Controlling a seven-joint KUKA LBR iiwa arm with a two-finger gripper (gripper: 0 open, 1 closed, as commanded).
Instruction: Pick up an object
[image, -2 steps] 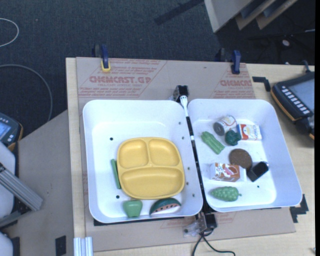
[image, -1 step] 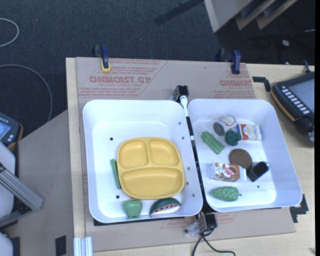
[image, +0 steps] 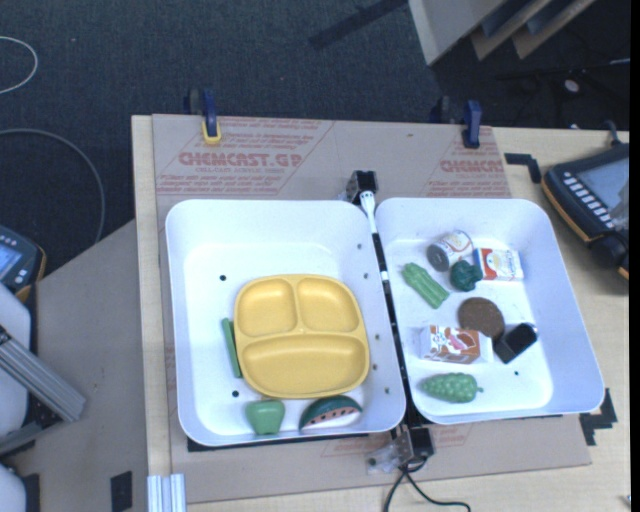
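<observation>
logged two white bins side by side on a printed board clamped at the far edge. found in the left bin a yellow divided plate, with a green strip along its left side and, at the near edge, a green piece beside a watermelon slice. found in the right bin the loose candidates for picking: a small can, a dark teal lump just beside a red-and-white carton, a long green pod, a brown disc, a black block, a red-and-white packet and a green grape bunch nearest the front. saw all of them lying on the bin floor, none lifted. could not tell the state of the gripper.
</observation>
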